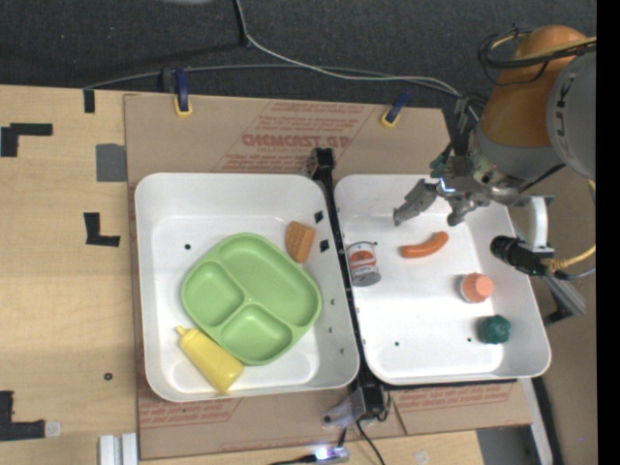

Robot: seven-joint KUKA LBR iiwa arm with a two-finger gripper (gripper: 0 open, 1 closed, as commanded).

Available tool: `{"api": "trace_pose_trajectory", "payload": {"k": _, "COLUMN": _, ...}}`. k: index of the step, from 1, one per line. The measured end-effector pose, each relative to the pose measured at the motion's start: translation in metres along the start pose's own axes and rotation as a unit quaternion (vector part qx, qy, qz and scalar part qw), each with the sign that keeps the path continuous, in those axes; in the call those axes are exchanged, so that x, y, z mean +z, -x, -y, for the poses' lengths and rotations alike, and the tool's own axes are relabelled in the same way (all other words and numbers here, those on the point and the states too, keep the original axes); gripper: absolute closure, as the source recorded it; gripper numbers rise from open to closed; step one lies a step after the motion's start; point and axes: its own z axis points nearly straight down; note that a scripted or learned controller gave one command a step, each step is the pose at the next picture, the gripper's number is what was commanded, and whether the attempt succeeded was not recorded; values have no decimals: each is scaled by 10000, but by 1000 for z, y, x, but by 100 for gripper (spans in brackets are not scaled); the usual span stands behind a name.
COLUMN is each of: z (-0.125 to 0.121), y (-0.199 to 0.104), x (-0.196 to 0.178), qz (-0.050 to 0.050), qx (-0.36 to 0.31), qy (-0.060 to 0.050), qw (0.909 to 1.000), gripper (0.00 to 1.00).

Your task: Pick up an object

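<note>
My gripper (433, 208) hangs over the back of the right bin (387, 356), fingers spread open with nothing between them. An orange sausage (424, 246) lies just below and in front of it. A small red-and-white can (362, 263) stands near the bin's left wall. A salmon-coloured round piece (476, 287) and a dark green lump (493, 329) sit toward the right side. In the left bin (155, 260) lie a green divided plate (252, 296), a yellow bottle (208, 358) and a tan wedge (300, 241).
A black divider clip (322, 163) sits where the two bins meet at the back. Cables run across the cardboard behind the bins. The arm's grey body and orange band (528, 85) stand over the right bin's back right corner.
</note>
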Motion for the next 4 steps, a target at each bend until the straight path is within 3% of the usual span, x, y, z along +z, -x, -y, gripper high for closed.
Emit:
{"api": "trace_pose_trajectory", "payload": {"k": 1, "z": 9, "y": -4, "x": 49, "qz": 3, "qx": 2, "qy": -19, "qw": 10000, "gripper": 0}}
{"api": "trace_pose_trajectory", "payload": {"k": 2, "z": 3, "y": 6, "x": 102, "qz": 26, "qx": 15, "qy": 5, "qw": 10000, "gripper": 0}}
{"api": "trace_pose_trajectory", "payload": {"k": 3, "z": 2, "y": 11, "x": 132, "qz": 60, "qx": 27, "qy": 42, "qw": 10000, "gripper": 0}}
{"api": "trace_pose_trajectory", "payload": {"k": 4, "z": 2, "y": 9, "x": 121, "qz": 38, "qx": 12, "qy": 33, "qw": 10000, "gripper": 100}}
